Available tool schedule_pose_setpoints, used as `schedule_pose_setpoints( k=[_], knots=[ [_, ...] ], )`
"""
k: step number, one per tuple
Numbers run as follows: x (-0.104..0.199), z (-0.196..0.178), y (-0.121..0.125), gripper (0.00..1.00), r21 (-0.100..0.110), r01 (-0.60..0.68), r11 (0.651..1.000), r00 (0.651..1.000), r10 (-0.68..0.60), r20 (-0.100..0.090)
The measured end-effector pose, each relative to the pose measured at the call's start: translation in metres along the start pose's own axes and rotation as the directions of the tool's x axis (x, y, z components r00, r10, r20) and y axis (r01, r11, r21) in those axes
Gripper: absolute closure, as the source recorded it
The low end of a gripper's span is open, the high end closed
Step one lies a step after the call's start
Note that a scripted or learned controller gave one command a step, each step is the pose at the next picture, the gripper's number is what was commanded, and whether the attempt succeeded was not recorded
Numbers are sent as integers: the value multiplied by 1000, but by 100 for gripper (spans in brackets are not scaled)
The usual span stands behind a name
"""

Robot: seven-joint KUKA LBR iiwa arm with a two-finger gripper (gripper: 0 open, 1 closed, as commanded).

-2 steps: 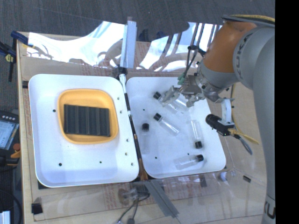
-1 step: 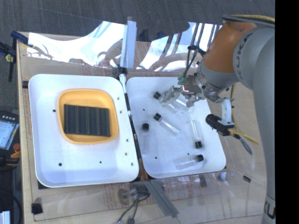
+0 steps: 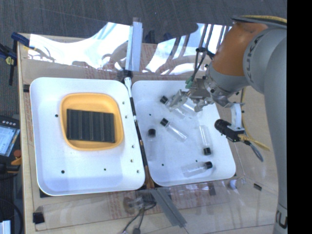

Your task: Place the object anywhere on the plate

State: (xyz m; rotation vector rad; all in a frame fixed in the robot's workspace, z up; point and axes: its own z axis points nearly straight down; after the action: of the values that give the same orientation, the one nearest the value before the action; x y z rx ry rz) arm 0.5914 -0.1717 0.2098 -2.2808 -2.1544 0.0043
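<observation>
Vials with black caps lie scattered in the right bin (image 3: 222, 172), and one of them is what we must carry to the yellow plate (image 3: 90, 121) in the left bin (image 3: 44, 169). We see the gripper (image 3: 187, 97) low over the upper middle of the right bin, hanging from the grey arm (image 3: 253, 52) that enters from the upper right of the frame.

The nearest vial (image 3: 171, 100) lies just left of the gripper, its cap toward the upper left and its clear body running down and to the right, toward the tool. Whether the fingers are spread or closed we cannot tell; the clear glass and metal parts blur together there, so we cannot say that anything is held.

Other vials lie lower in the frame: one at centre (image 3: 173, 129), one upright in the frame at right (image 3: 204, 139), one near the bottom edge (image 3: 197, 168), and a loose cap (image 3: 152, 132).

We judge the coming move turns on that slanted long axis: the fingers should close across it, then travel left over the divider to the plate, well apart from the gripper.
</observation>
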Motion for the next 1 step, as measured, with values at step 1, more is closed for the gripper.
schedule_pose_setpoints(
  k=[1],
  knots=[
    [0, 0, 0, 0, 0, 0, 1000, 1000, 0, 0]
  ],
)
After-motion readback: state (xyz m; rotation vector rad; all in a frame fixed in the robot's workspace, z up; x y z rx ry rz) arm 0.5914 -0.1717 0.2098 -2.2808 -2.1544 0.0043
